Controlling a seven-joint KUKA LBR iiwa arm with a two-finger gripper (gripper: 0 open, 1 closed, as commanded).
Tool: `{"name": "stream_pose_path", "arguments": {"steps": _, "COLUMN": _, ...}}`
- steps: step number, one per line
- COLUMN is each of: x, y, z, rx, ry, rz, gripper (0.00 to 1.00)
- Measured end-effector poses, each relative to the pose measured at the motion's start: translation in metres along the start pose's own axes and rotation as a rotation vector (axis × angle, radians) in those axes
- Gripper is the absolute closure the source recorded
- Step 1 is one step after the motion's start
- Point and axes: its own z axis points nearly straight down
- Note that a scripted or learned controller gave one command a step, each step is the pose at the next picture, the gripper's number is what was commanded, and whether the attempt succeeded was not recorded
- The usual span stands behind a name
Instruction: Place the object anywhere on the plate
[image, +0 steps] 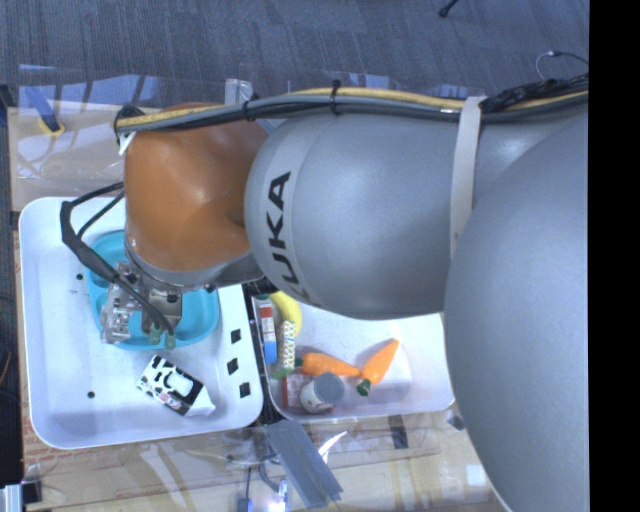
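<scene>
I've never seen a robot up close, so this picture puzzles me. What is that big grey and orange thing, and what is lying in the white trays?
That bulk is a robot arm, seen by a camera fixed above the bench, looking down. Its end effector hangs over a blue plate in the left bin. I cannot tell whether it holds anything. A black-and-white patterned object lies nearby in that bin. The right bin holds toy carrots, a yellow banana-like piece and a small can.

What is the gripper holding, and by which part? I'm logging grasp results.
Cannot be told: the gripper sits over the blue plate, with nothing clearly visible in it.
</scene>
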Motion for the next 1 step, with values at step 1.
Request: {"name": "stream_pose_path", "arguments": {"steps": 1, "x": 0.0001, "y": 0.0001, "z": 0.0, "rx": 0.0, "ry": 0.0, "rz": 0.0, "gripper": 0.0}}
